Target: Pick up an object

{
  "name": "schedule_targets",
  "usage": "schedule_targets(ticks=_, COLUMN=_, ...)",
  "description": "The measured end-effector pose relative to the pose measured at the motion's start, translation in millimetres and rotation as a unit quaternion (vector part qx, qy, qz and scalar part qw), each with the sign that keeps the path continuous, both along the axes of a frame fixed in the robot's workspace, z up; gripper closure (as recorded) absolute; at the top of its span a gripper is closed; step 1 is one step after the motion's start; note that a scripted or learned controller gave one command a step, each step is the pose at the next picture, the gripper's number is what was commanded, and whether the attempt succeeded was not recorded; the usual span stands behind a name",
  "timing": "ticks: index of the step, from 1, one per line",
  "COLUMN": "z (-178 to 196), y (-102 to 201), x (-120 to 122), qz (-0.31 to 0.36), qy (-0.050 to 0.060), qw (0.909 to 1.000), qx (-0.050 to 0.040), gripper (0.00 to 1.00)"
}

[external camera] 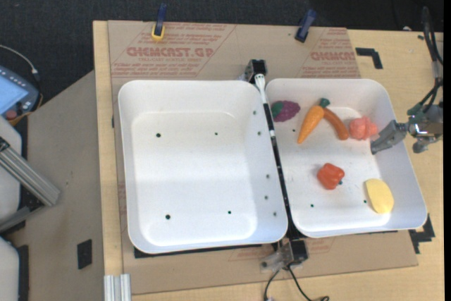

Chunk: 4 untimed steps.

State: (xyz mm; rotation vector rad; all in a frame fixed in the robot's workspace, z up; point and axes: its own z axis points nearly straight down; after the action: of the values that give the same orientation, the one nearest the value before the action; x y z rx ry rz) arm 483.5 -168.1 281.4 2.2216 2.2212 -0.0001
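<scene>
the grey two-finger gripper (386, 137) hangs at the right white bin's (350, 220) right rim, grasping nothing that shows; whether it is released or clenched i cannot tell. the pink lumpy toy (363, 127) lies just beside it, touching a small orange carrot (336, 124). a descent could clip the rim or nudge both aside

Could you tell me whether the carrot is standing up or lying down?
Lying down. The carrot rests flat on the right bin's floor, green top up-right, tip down-left.

One fixed camera looks down, slanted, from seemingly fairly high, on both white bins (127, 151).
</scene>
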Motion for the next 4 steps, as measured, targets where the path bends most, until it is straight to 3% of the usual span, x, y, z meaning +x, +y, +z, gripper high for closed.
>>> schedule_targets(ticks=1, z=-101, y=34, x=28, qz=0.002, qy=0.004, qw=1.0, qx=0.0021, gripper=0.0)
schedule_targets(ticks=2, z=-200, y=70, x=56, qz=0.002, qy=0.0, qw=1.0, qx=0.0012, gripper=0.0)
schedule_targets(ticks=4, z=-197, y=68, x=55, qz=0.0, qy=0.0, qw=1.0, qx=0.0, gripper=0.0)
